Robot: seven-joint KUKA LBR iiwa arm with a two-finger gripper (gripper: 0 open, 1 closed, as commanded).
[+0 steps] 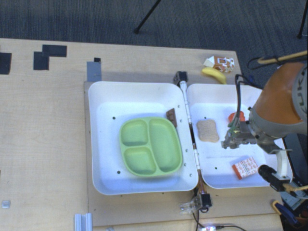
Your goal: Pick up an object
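Note:
My gripper (230,141) hangs low over the middle of the right bin (211,96), below the grey wrist and orange band. A tan, bread-like slab (208,130) lies just left of it, a small gap apart. A red object (235,116) sits just behind the gripper, partly hidden by the arm. A red and white box (245,167) lies toward the bin's front, to the gripper's lower right. The gripper's own body blocks the view under it, so nothing can be made out in its grasp.
The left bin (103,129) holds a green divided plate (150,147) and a small brown piece (171,114) by its right wall. A banana (214,74) and a small carton (223,62) lie on the bench behind the right bin.

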